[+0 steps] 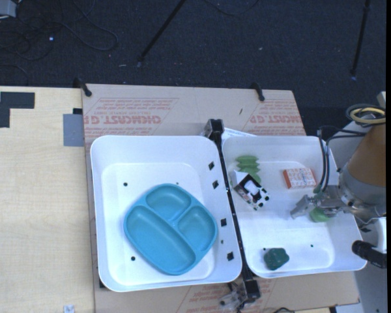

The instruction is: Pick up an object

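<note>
My hand (311, 208) sits low in the right bin (339, 256), near its right wall. Whether it is open or closed I cannot tell. A small green object (320, 215) lies against it. Farther out: an orange-and-white packet (298, 177), a black-and-white object (252, 192), a dark green lump (275, 258). The left bin (111, 175) holds a blue plate (170, 228).

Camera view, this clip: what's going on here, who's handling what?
A robot arm reaches in from the right, its tool low over the right bin near a small green piece. Whether it grips anything is unclear. Also in that bin: a green leafy item, a black-and-white object, an orange-red packet and a dark green lump. The left bin holds a blue divided plate.
</note>
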Action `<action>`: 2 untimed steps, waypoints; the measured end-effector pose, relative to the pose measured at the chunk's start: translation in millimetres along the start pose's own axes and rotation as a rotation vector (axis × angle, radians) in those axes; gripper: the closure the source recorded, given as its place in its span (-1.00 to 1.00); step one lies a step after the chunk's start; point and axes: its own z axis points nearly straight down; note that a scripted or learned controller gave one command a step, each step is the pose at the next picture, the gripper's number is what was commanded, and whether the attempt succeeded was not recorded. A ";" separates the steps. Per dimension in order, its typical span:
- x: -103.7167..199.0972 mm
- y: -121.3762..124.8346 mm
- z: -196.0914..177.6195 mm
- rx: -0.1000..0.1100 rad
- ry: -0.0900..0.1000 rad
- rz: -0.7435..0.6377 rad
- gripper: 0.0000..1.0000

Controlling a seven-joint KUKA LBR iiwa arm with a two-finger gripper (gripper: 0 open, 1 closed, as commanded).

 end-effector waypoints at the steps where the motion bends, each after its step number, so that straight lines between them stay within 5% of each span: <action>1: -3.0 0.4 -8.3 0.001 -0.003 0.004 1.00; 2: 4.0 1.4 -65.2 0.010 0.008 -0.006 1.00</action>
